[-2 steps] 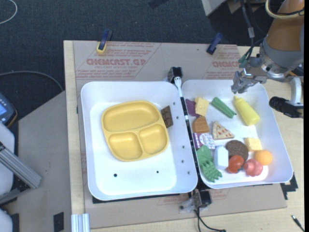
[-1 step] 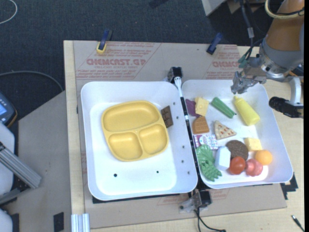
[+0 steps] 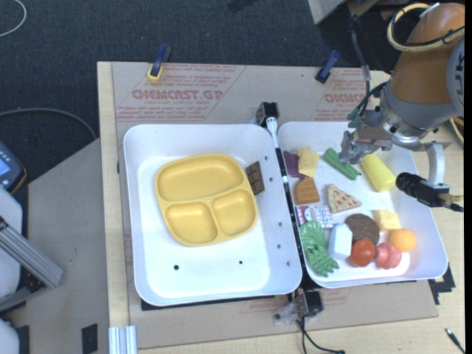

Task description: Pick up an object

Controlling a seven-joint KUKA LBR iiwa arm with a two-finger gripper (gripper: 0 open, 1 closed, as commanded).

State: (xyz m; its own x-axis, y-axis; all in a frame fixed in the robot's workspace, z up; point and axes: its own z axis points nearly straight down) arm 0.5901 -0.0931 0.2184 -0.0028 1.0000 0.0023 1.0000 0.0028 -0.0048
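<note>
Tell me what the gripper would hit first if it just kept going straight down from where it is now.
Most likely the green stick-shaped toy, lying just under the gripper in the right bin. The yellow piece sits close beside it; depth is hard to judge here.

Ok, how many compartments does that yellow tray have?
3. The yellow tray in the left bin has one long compartment across its far side and two smaller ones nearer the camera, one left and one right.
</note>
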